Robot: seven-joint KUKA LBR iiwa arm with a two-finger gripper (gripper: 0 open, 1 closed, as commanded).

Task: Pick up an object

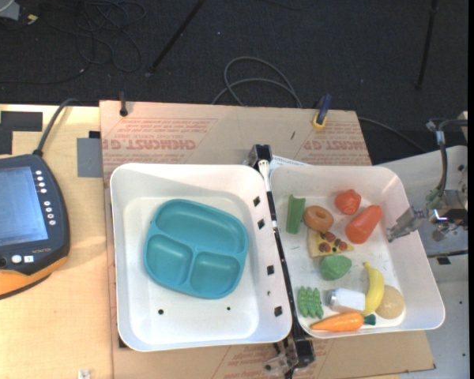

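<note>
Grey two-finger gripper (400,227) poised at the outer rim of the right-hand shallow white plastic bin (429,289), low and tilted in toward the bin. Whether open or closed: cannot tell, too small and grey against the white wall.

Nearest candidate by a clear margin: a smooth red tapered toy pepper (364,223), just beside the tool on its inward side, with nothing in between. Long axis slanted, upper end pointing toward the gripper, blunt lower end away from it. Likely best taken across the narrow width, not end to end.

Slightly beyond the pepper and up from the tool: a round glossy orange-red toy tomato (347,201), apt to roll. Farther inward: a brown ring doughnut (318,217) and an upright green block (295,214). Below the tool, along the same bin wall: a curved yellow plastic banana (373,288), lying roughly parallel to the rim, touching a pale round lump (391,302).

Well apart, across the divider in the other white bin (130,212): a teal three-section plate (196,247), flat and hard to pinch.
</note>
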